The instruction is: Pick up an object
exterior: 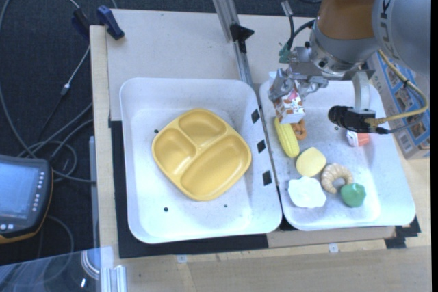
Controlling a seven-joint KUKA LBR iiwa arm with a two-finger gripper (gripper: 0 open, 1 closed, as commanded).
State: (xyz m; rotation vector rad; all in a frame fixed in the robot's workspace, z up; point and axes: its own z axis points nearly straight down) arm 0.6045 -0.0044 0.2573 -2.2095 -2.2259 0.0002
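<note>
Right now you are looking down on two shallow white bins side by side, with the grey and orange arm (369, 3) reaching in from the right. The gripper (293, 87) hangs over the far left corner of the right bin (393, 181). Directly under it is a small carton (291, 107), white with red and orange print, which appears to sit between the metal fingers (279, 87); whether they are clamped on it or merely straddling it, I cannot tell. I would judge the pick as under way but not proven: the carton looks close to the bin floor, so lifting it clear is what remains.

Counting the right bin: one carton, one ear of corn (287, 137) just beside it, one pale yellow block (311, 162), one white lump (306, 192), one tan ring-shaped piece (336, 177), one green piece (353, 195), one small white and red item (358, 138) near a black part of the rig. That makes seven things.

The left bin (137, 96) holds one yellow divided tray (201, 154) with three compartments, nothing in them.
</note>
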